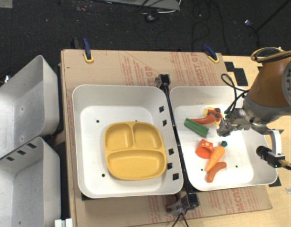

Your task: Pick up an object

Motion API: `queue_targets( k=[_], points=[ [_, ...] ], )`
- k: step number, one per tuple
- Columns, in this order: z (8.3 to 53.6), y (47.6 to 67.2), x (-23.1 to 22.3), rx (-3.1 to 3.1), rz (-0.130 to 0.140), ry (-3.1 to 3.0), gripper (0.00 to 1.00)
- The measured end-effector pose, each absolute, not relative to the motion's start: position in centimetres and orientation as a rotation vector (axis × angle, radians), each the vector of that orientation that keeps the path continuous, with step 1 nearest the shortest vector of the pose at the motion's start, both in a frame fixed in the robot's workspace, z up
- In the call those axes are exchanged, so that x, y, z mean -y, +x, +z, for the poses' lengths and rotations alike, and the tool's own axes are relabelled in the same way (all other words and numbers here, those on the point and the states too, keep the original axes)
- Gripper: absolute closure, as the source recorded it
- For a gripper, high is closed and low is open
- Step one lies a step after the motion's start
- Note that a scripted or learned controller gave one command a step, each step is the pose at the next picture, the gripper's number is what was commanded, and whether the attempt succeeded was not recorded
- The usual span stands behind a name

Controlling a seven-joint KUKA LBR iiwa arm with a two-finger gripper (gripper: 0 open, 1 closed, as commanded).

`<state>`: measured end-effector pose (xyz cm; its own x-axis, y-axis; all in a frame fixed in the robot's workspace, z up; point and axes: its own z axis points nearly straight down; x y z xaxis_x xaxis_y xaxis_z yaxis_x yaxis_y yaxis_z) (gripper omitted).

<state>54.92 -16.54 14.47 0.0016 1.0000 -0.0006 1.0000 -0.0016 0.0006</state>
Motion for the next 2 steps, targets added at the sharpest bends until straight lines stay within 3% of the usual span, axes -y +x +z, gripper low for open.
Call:
queue_targets(
  k=[2],
  points=[
    [23.1, 55.8, 15.8, -2.222, 0.002, 2.216, 1.00]
  ],
)
